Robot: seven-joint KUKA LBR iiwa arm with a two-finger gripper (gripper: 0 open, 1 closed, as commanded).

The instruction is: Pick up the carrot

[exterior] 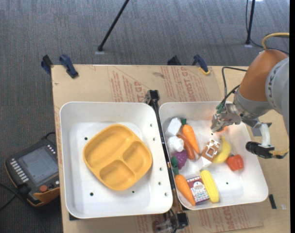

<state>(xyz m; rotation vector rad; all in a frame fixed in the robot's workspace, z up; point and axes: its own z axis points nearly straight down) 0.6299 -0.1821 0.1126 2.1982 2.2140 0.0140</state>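
Hanging over the bin of toy food [258,192], the jaws; parted or clenched, cannot tell from this slant. Nearest to them, a short way off on the side away from the arm, the carrot [189,138]: orange, tapered, green tuft at the thick end, lying flat on the bin floor with the tuft pointing toward the far wall. Pressed along the side farther from the jaws, white pieces [174,142] and purple grapes [180,157]; between its tip and the jaws, a small brown box [210,149] and a banana [224,151]. Farther from the jaws, toward the near wall, a second carrot [182,188] beside a corn cob [210,186]. Best to go for the nearer one, probably. Move across until centred over its thick middle, turn the wrist so the jaws close across the body and not along it, drop straight down, and keep clear of the box. Likely risks: a smooth taper slipping out, or a neighbour getting nudged or pinched too.
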